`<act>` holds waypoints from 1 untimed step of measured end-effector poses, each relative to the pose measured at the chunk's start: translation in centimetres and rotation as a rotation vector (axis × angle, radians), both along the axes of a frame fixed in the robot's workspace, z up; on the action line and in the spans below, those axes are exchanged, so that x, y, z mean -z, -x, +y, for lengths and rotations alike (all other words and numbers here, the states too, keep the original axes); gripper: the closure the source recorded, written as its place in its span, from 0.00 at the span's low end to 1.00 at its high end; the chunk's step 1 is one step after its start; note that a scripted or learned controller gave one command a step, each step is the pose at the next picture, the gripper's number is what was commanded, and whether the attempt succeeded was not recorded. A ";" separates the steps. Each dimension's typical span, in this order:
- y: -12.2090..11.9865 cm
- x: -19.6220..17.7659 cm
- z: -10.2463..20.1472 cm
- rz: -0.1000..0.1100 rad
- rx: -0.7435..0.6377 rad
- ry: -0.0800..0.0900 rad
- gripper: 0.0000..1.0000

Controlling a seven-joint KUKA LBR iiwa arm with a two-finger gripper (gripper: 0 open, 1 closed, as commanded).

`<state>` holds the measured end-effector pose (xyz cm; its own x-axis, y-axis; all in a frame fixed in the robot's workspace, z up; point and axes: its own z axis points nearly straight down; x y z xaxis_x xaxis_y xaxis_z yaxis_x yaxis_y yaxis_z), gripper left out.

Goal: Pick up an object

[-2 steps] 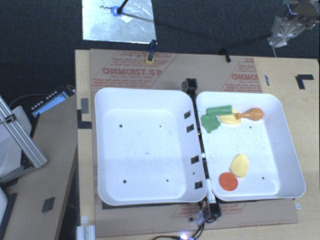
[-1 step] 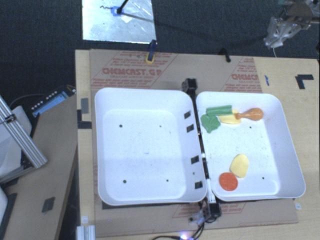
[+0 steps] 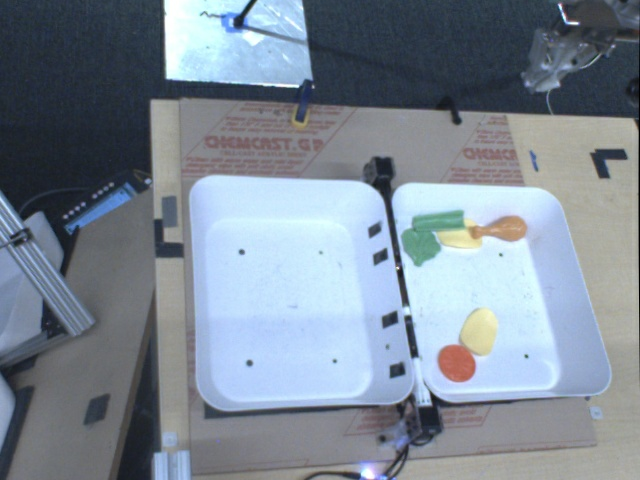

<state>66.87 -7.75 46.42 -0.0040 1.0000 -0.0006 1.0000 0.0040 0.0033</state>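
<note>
The right bin [image 3: 575,298] holds several small objects. Near its back left lie a green bar [image 3: 437,221] and a green leafy piece [image 3: 420,247]. Beside them a pale yellow piece [image 3: 456,238] touches an orange spoon-like shape [image 3: 503,229]. Toward the front, a yellow lump [image 3: 479,330] sits next to a red-orange disc [image 3: 457,364]. My gripper [image 3: 549,68] hangs at the view's top right, beyond the bench's far edge and well away from both bins, with nothing seen in it.
The left bin [image 3: 215,298] adjoins the right one along a black hinge strip [image 3: 393,268]. A shiny foil sheet [image 3: 238,28] lies on the floor behind. An aluminium frame [image 3: 40,278] stands at the left.
</note>
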 end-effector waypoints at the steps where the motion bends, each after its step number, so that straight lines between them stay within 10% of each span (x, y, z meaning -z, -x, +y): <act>1: 1.5 -0.9 0.0 0.000 0.002 0.000 1.00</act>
